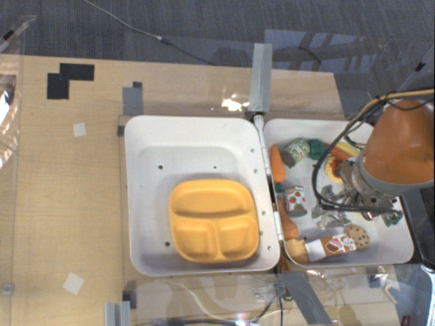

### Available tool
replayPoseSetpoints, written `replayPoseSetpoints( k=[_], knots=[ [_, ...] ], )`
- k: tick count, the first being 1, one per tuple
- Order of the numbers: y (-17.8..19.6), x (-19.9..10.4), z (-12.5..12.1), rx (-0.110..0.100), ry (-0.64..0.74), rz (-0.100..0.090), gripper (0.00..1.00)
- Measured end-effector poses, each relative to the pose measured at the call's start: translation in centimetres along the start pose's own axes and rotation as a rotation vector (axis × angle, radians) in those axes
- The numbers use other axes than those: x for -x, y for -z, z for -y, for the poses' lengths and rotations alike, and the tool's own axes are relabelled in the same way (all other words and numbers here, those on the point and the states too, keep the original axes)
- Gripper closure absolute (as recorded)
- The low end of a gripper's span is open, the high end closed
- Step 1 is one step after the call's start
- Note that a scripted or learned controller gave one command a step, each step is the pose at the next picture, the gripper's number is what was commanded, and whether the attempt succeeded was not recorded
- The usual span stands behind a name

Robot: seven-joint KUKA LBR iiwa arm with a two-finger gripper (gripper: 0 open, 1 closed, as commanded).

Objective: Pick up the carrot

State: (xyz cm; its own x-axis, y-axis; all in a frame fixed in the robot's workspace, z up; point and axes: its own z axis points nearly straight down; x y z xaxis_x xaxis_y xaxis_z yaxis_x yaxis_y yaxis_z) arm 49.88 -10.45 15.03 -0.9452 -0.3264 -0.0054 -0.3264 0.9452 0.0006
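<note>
Wooden bench (pixel 61 202) bears two bins; grey, perhaps carpeted, floor (pixel 204 12) beyond.

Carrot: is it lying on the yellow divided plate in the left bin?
No. The carrot lies in the right bin against its left wall, while the yellow plate sits in the left bin.

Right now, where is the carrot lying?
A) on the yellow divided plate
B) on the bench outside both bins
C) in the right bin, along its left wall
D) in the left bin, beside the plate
C: the carrot lies in the right bin, lengthwise against its left wall, apart from the yellow divided plate in the left bin.
</note>
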Motion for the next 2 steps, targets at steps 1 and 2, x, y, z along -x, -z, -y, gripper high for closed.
replayPoseSetpoints(
  k=[1, 2],
  knots=[
    [10.6, 8.8, 4.0, -0.009, 0.099, 0.013, 1.0],
    [-0.8, 5.2, 2.1, 0.003, 0.181, -0.004, 1.0]
  ],
)
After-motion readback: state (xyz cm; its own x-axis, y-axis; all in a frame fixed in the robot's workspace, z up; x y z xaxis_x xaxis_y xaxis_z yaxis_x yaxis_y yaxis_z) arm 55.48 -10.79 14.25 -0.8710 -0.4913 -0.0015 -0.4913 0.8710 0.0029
